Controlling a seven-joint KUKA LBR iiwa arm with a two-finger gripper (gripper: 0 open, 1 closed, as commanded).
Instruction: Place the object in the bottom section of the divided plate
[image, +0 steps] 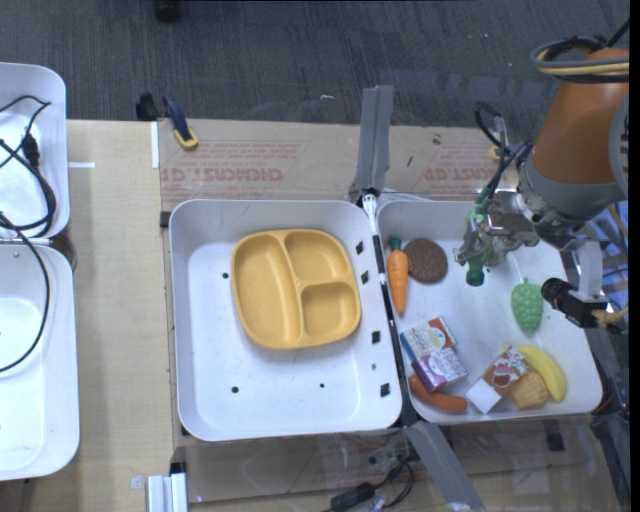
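Observation:
A yellow divided plate (238, 278) lies in the left bin (192, 330), with one long section on its left and two smaller ones on its right. My gripper (478, 256) hangs over the back of the right bin (583, 300), just right of a round brown cookie (428, 260) and left of a green bunch of grapes (527, 305). Something small and dark green sits at its tip, and I cannot tell whether it is held. An orange carrot (398, 281) lies by the bin's left wall.
The front of the right bin holds a small carton (433, 352), a red sausage (440, 401), a banana (546, 370) and a snack packet (505, 374). White basins (30, 420) stand at the far left. A metal divider post (375, 140) rises between the bins.

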